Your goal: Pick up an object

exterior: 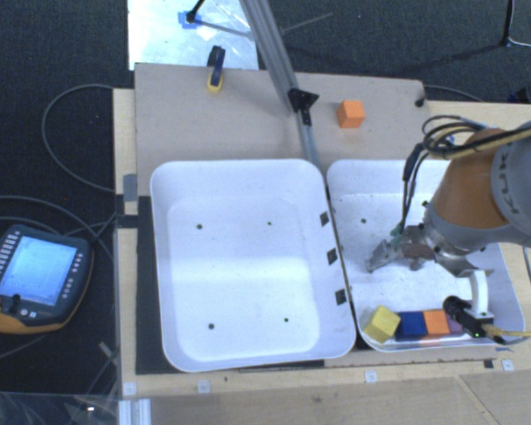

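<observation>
Grey arm's jaws (382, 257) low in the right shallow white bin (363, 197); their opening cannot be told.
Yellow cube (381, 323), blue block (413, 325), orange block (436, 322) crowd the near wall.

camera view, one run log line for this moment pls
grey two-finger gripper: over right white bin, nothing visibly held | yellow block, blue block, orange block: near edge

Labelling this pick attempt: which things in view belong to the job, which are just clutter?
Job: hand; yellow block, blue block, orange block, all in the right bin.
Clutter: left bin; orange cube behind the bins; teach pendant; yellow clamp.
</observation>
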Action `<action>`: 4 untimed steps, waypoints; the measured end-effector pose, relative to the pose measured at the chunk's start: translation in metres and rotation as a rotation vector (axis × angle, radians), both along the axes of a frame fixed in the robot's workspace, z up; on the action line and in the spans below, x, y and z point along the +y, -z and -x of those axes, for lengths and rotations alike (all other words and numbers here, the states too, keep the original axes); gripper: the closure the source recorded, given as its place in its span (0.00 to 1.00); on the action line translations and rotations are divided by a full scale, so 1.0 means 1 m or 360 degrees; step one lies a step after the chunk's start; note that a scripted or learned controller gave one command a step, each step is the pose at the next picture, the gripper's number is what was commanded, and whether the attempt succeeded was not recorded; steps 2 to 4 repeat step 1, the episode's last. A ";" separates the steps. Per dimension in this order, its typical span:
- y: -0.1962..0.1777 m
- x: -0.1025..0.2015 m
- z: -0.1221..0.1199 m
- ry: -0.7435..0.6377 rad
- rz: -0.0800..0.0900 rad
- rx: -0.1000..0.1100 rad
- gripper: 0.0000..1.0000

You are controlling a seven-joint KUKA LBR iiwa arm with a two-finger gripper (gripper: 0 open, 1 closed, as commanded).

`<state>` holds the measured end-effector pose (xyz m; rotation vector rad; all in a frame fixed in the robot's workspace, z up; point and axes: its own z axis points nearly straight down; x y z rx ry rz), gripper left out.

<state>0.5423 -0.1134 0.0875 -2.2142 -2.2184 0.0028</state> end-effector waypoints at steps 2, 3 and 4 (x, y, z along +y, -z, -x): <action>-0.173 -0.009 0.008 -0.0004 0.0010 -0.0028 0.00; -0.173 -0.009 0.008 -0.0004 0.0010 -0.0028 0.00; -0.173 -0.009 0.008 -0.0004 0.0010 -0.0028 0.00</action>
